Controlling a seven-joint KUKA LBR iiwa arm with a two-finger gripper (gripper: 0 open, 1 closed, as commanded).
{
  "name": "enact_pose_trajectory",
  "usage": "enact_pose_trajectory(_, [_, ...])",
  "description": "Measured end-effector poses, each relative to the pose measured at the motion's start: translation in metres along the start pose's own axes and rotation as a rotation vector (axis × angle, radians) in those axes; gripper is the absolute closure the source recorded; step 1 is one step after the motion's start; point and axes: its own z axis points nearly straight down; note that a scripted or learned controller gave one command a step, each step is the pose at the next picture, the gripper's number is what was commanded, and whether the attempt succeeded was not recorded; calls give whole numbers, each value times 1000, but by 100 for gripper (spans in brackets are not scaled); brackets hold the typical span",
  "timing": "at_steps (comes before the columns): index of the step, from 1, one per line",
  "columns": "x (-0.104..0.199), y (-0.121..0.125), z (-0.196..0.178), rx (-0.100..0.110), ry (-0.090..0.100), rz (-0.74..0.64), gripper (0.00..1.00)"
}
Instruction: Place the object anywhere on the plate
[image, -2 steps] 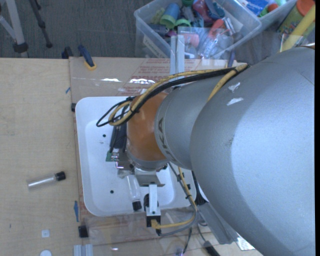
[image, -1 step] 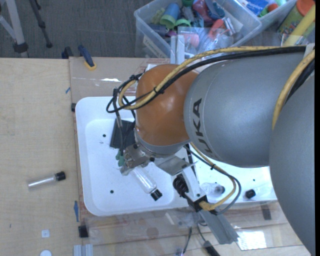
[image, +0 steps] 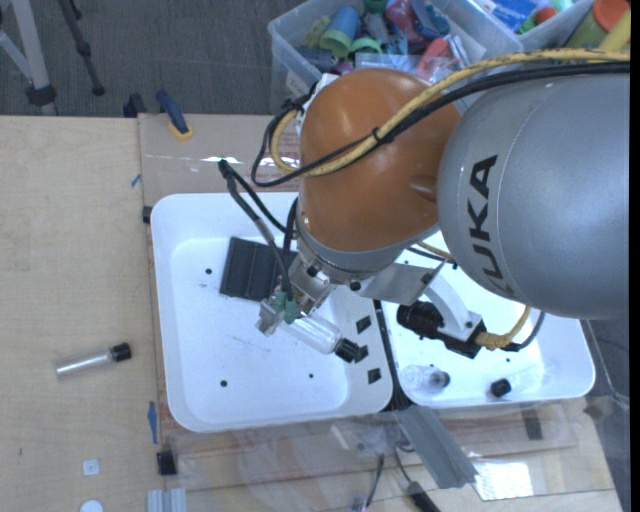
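Two white bins sit on the desk (image: 70, 250); the arm (image: 480, 170) looms over the left bin (image: 200, 370). Its end effector (image: 280, 310) appears clamped on a clear vial (image: 318, 334) with a black cap, low over that bin. I cannot identify a plate, so placement seems undone.
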Motion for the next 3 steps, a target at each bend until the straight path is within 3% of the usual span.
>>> enact_pose_trajectory(1, [0, 0, -19, -4, -2, -562, 100])
enact_pose_trajectory(2, [9, 9, 21, -1, 2, -1304, 100])
enact_pose_trajectory(3, [-14, -2, -105, -5, -7, -1735, 100])
